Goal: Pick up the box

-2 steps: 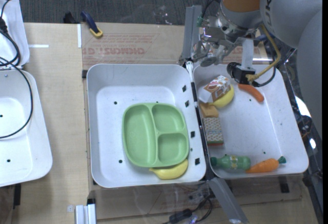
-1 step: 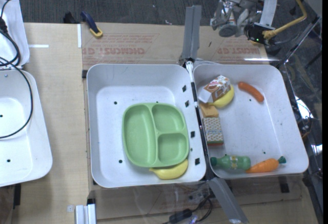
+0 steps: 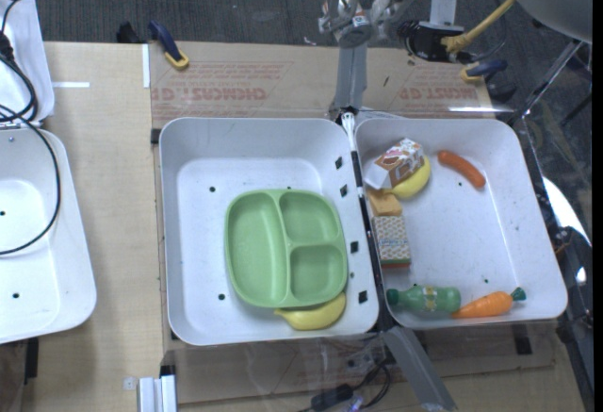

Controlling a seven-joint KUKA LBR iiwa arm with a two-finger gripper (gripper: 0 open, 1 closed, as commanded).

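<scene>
At the near edge of the right bin (image 3: 537, 212), a green bottle (image 3: 424, 299) is seen lying on its side, and an orange carrot (image 3: 488, 304) is laid just beside it, toward the bin's near right corner. In the left bin (image 3: 188, 212), a yellow banana (image 3: 311, 315) is tucked partly under the near rim of a green divided plate (image 3: 283, 245), by which much of that bin's floor is taken up.

The box (image 3: 391, 239) (a patterned, oblong one) is found in the right bin, flat on the floor and close against the wall shared with the left bin, roughly midway along it. A small brown block (image 3: 383, 204) is set touching its far end. Farther back, a small carton (image 3: 399, 158) is propped, tilted, on a second banana (image 3: 415, 179), and an orange sausage (image 3: 462, 169) is placed to the right of them, apart from both.

Beyond the bins, a sheet of printed cardboard (image 3: 236, 80) is spread over the bench, with a blue clamp (image 3: 170, 45) at its far left. The gripper (image 3: 355, 21) is held high over the far edge of the bench, roughly in line with the wall between the two bins and well apart from the box. Whether it is set wide or narrow cannot be told from this angle.
</scene>
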